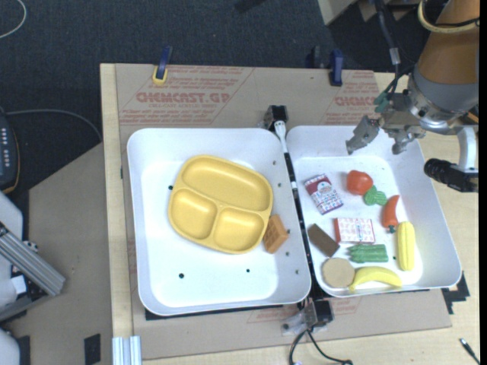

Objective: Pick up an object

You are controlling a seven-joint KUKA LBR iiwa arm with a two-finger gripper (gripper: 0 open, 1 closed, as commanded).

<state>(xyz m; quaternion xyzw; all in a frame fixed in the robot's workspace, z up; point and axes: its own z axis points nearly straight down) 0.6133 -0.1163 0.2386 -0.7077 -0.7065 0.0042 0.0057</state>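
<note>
Two shallow white bins sit side by side on the counter [228, 97], which is topped with printed cardboard. The left bin [152, 280] holds a yellow divided plate [219, 202] with three compartments, lying near the bin's middle. Just beside the plate's lower right corner lies a small brown bread-like piece [275, 233], touching or nearly touching the plate.

The right bin [437, 242] holds the small toy foods. A red-and-white packet [323, 193] lies toward the left, with a red tomato [359, 181] to its right and a green piece [374, 197] just beside the tomato. A red-orange pepper [391, 211] lies near the right wall, above a yellow corn cob [405, 245]. In the middle sits a red-patterned card packet [354, 229], with a dark brown block [323, 239] to its left and a green vegetable [370, 254] just below it. At the near edge lie a round tan cookie [338, 272] and a yellow banana [374, 278], close together.

The gripper [382, 137] hangs over the far end of the right bin, its two fingers spread apart with nothing between them, well apart from the tomato below.
</note>
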